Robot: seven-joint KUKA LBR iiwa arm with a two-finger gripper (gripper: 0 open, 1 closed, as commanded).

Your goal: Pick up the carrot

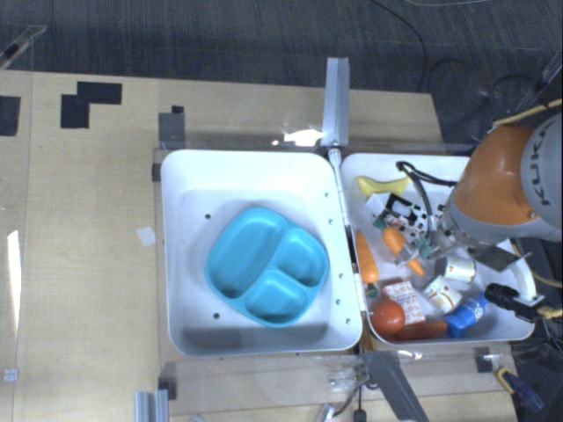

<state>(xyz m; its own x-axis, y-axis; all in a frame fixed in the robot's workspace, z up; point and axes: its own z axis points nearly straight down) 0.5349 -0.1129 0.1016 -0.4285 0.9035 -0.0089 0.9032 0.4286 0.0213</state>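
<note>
- We find the gripper (413, 236) low in the right bin (493, 167), its tip buried among small items, and we cannot tell how its jaws stand (the clutter blurs them).
- Just beside the tip lie two small orange pieces (393, 240); we cannot tell if either touches it.
- The carrot (366, 258) lies lengthwise along the right bin's left wall, near the tip but apart from it.
- Below the carrot we see a red tomato-like ball (388, 316) beside a dark red sausage-shaped item (427, 330), with a blue object (464, 317) further right.
- A yellow banana-like piece (380, 185) sits near the bin's top left corner.
- The arm's orange band (493, 183) and grey wrist rise over the bin's right part.
- In the left bin (180, 236) a blue divided plate (266, 265) lies tilted (three compartments, as far as we can see).
</note>
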